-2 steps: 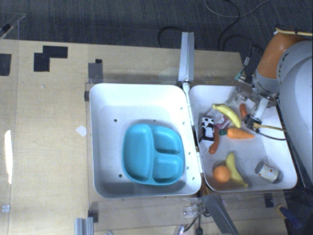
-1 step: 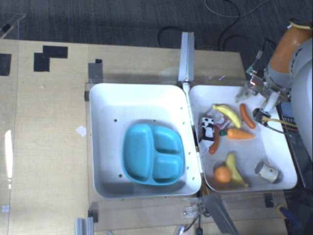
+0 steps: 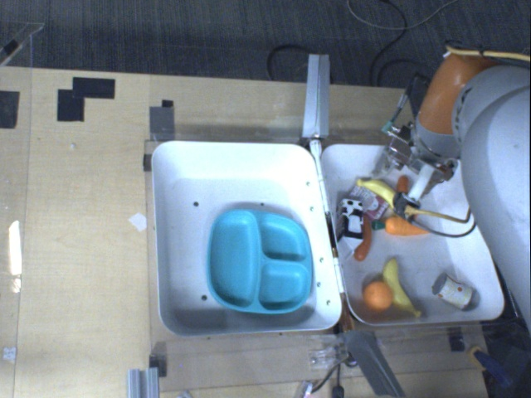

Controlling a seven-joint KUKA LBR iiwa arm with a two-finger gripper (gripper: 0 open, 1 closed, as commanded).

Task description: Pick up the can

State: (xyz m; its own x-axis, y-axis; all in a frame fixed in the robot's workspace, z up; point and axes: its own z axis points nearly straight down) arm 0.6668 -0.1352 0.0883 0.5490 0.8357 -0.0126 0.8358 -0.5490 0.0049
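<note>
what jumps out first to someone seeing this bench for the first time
A bright blue divided tray lies in the left bin. The right bin holds a jumble: bananas, an orange, a carrot, and the can lying on its side near its front right corner. The end effector hangs over that bin's back.

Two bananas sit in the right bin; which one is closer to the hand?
The upper banana, lying just left of the hand near the bin's top. The other banana lies far lower, beside the orange near the bin's bottom edge.
</note>
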